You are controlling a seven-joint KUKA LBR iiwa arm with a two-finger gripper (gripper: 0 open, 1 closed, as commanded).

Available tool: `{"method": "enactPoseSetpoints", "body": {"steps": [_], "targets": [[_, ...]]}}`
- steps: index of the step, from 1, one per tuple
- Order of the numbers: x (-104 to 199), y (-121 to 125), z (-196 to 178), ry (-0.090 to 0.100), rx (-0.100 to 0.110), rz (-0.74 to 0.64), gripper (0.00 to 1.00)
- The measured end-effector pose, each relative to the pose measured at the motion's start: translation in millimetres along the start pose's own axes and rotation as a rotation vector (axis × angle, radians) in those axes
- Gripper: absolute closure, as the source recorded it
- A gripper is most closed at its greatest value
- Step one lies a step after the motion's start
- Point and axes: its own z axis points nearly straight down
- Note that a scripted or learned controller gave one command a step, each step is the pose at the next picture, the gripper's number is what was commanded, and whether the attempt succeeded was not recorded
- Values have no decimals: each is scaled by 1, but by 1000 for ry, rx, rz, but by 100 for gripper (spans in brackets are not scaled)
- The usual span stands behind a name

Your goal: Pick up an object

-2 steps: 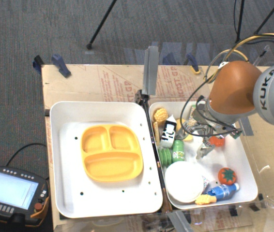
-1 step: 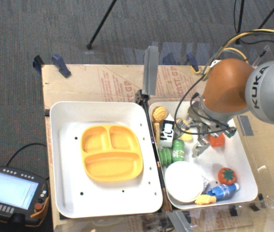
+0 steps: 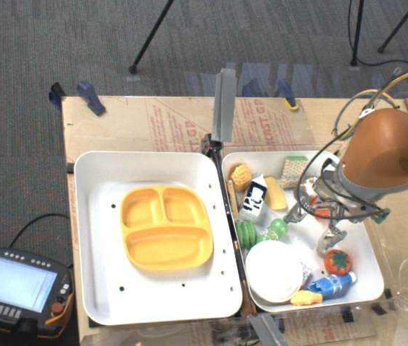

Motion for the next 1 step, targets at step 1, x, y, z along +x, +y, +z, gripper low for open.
{"method": "enactPoseSetpoints", "body": {"steps": [1], "targets": [[-41,17,0,-3,-2,11,0]]}}
